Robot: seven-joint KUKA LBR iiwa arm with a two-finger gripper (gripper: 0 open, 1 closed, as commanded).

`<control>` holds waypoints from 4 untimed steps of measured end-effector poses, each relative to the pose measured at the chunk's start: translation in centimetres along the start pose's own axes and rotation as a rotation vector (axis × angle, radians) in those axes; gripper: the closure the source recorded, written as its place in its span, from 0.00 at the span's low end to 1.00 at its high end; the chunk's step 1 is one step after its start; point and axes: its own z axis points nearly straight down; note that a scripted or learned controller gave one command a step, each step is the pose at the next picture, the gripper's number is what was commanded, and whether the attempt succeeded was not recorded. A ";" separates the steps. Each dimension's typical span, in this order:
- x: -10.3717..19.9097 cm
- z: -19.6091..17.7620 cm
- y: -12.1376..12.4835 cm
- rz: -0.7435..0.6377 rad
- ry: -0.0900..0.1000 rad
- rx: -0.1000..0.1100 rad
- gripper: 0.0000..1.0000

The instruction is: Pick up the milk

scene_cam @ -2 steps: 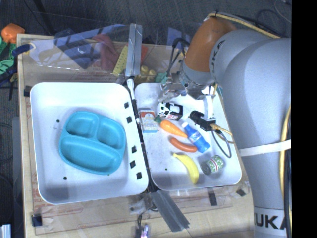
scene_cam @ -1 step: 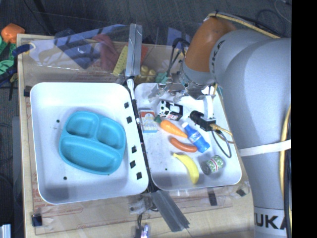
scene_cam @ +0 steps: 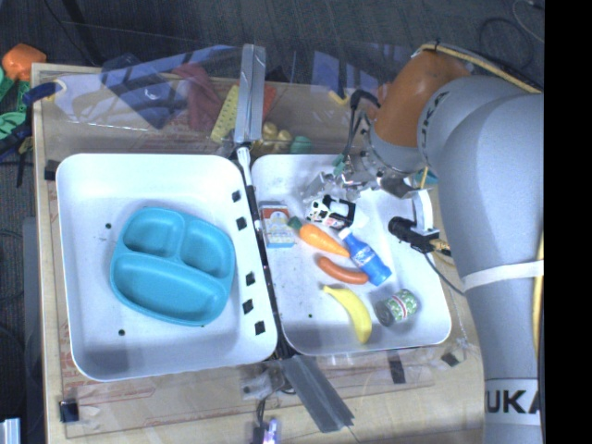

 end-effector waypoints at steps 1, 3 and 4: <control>0.1 -1.2 0.2 -0.005 0.000 -0.004 1.00; 0.2 0.2 -0.1 -0.045 0.003 0.007 0.00; 0.3 0.2 0.0 -0.104 0.003 0.007 0.00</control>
